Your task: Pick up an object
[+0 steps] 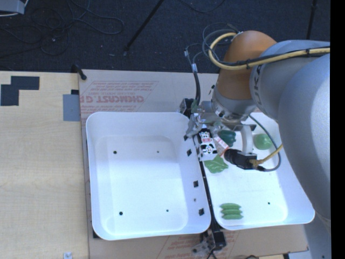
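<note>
Camera view: jaws [211, 154] low in right bin [294, 212], state can't tell; green object [216, 165] just beside.

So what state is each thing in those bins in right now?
Gripper: low over the right bin's left side.
Flat green piece: lying just below the gripper.
Ribbed green piece: lying alone near the front.
Pale green piece: lying behind the arm.

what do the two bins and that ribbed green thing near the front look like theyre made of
The bins look like thin moulded plastic, glossy white: rounded corners, soft sheen on the walls. The ribbed green thing seems soft plastic or rubber, matte, with ridges along it; too small to be sure.
</note>
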### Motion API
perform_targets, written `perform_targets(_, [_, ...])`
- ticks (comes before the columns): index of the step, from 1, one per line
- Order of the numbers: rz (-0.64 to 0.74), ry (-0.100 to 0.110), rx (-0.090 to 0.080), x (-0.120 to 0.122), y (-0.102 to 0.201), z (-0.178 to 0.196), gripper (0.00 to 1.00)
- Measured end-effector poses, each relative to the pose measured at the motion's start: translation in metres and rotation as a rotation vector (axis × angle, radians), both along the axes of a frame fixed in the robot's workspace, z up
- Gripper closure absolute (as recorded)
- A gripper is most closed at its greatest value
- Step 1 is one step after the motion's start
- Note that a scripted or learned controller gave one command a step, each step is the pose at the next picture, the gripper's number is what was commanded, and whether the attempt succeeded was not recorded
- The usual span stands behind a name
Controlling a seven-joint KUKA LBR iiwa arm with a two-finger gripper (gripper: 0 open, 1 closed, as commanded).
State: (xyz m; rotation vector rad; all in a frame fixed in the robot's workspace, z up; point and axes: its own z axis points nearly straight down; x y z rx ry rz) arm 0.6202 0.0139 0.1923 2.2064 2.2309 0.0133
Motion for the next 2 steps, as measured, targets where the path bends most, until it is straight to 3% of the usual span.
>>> perform_targets(1, [-0.016,0.0,-0.006,-0.029,-0.073,0.119,1.0])
perform_targets(2, [-0.005,0.022,-0.001,-0.044,0.012,-0.013,1.0])
